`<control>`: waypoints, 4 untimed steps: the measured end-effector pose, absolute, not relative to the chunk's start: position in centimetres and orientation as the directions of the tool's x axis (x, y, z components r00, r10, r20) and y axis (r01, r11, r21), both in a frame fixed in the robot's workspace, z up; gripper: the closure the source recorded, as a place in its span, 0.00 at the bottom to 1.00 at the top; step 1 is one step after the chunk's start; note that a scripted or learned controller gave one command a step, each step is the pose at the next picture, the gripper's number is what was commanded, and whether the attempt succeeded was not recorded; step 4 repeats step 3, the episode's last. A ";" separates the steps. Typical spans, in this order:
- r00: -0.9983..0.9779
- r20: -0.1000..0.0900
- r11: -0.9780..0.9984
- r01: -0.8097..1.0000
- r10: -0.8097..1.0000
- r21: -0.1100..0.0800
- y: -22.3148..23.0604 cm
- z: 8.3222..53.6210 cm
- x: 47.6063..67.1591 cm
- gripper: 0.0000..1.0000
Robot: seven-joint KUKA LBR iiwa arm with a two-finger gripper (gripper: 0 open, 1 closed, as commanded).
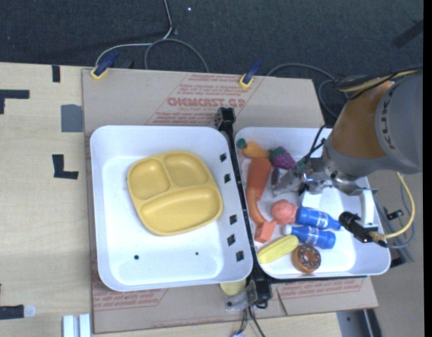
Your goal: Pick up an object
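The right bin holds toy food. A long orange carrot lies along its left wall, with a small orange piece and purple grapes at the far end. A pink round fruit, two blue cans, a yellow corn cob and a brown donut lie nearer the front. My gripper is down inside this bin, between the carrot and the grapes and just above the pink fruit. Nothing is seen held in it.
The left bin holds a yellow divided plate. My grey arm with its orange band covers the right bin's far right part. A black divider runs between the bins. Cables lie behind the bench.
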State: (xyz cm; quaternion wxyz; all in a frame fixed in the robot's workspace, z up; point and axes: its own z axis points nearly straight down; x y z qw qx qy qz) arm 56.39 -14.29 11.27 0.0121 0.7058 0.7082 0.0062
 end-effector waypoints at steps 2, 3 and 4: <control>-0.001 -0.007 0.001 1.000 1.000 -0.004 -13.4 9.5 66.7 1.00; -0.007 0.002 0.007 1.000 1.000 0.007 -7.3 19.1 64.0 1.00; -0.007 0.002 0.007 1.000 1.000 0.007 -7.3 19.1 64.0 1.00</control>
